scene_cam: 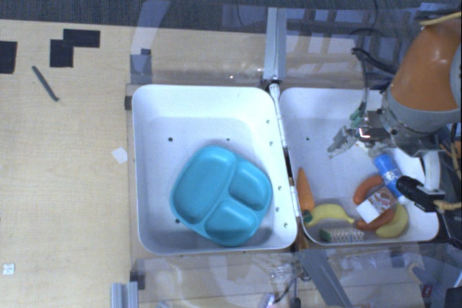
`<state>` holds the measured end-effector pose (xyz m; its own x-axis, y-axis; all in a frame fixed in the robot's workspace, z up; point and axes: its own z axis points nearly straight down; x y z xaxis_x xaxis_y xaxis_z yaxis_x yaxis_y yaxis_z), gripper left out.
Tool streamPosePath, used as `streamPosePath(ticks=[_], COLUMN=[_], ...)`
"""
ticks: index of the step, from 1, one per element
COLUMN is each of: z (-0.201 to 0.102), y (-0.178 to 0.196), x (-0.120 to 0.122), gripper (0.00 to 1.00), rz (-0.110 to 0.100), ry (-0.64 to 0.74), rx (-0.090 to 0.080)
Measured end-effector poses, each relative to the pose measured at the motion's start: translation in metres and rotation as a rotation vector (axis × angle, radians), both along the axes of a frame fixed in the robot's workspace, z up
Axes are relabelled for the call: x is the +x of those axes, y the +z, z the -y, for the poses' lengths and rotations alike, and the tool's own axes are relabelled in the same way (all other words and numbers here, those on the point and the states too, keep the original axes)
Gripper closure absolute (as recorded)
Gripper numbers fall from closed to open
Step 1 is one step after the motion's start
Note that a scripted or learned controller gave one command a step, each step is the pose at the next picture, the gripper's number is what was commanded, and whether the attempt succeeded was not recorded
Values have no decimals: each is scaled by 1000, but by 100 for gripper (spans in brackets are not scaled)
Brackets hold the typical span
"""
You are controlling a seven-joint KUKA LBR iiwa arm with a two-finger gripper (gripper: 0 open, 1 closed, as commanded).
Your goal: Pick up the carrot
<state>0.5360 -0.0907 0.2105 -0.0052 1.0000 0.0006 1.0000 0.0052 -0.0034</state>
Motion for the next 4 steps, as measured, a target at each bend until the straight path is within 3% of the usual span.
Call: streamPosePath(ticks=[1, 2, 3, 4], z=[-108, -81, -52, -49], y=[-29, -28, -28, -28], x=[-30, -49, -49, -38], gripper=[0, 0, 0, 0], rz=[-2, 0, 1, 2], ry=[-139, 96, 129, 193], rx=[-1, 0, 0, 0])
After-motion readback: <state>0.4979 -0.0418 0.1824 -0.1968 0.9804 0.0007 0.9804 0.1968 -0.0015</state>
